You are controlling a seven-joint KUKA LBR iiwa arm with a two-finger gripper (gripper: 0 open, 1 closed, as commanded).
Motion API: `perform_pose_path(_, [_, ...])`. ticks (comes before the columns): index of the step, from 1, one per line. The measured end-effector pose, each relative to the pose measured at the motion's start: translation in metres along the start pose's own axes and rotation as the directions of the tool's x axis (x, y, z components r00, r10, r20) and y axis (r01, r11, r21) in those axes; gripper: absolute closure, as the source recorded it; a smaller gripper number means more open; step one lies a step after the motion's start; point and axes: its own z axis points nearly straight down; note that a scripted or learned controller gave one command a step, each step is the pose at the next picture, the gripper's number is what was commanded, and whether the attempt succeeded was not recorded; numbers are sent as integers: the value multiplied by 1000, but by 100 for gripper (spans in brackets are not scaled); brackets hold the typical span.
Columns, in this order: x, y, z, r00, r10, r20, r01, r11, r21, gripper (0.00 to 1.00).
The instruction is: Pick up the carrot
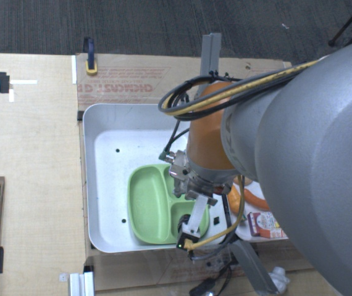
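Camera view is largely taken up on the right by the grey arm (312,165), which hides most of the second bin and whatever else lies there. Right of the green dish (151,205), past the wrist, the carrot (254,197) shows as a short orange strip. Its far end is covered by the arm, and a looping cable crosses its near end, so its full length cannot be made out. Just below the carrot, also right of the green dish, lies a small red and white carton (265,225), partly cut off by the arm.

The gripper (188,187) hangs over the right edge of the green dish, above the dish's smaller compartment. From this slant its own body and the orange band block the tip, and whether it is open or closed cannot be told. Nothing can be seen held in it.

The carrot lies beside the gripper, on the side away from the green dish, near it but apart from it. The green dish sits in the lower right of the white bin (102,165).
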Motion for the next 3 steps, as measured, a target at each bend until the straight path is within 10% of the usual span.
perform_pose_path(1, [38, 33, -69, 960, 280, -1, -280, 960, -2, 100])
perform_pose_path(2, [36, 68, -92, 784, 621, -4, -621, 784, -1, 100])
perform_pose_path(3, [-6, 89, -197, 699, 715, -4, -715, 699, -2, 100])
